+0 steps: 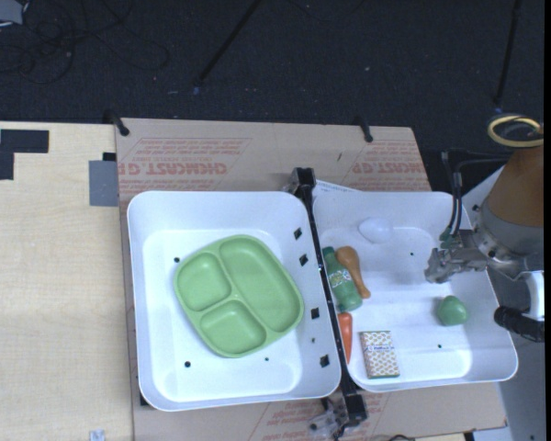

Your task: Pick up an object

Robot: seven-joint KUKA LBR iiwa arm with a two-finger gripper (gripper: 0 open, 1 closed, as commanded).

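Dark flooring surrounds a bench on which two white bins sit side by side. The gripper [445,266] is positioned over the right bin [413,366]; nothing is seen held, and its opening cannot be determined. A green ball [451,310] lies just beside it. For a sound pick, the gripper should be centred over the ball before descent.

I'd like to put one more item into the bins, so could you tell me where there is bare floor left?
Right bin: bare middle floor between the green bottle and the gripper, above the small box. Its left edge is crowded with bottle, brown piece and orange piece. Left bin: narrow margins around the green plate.
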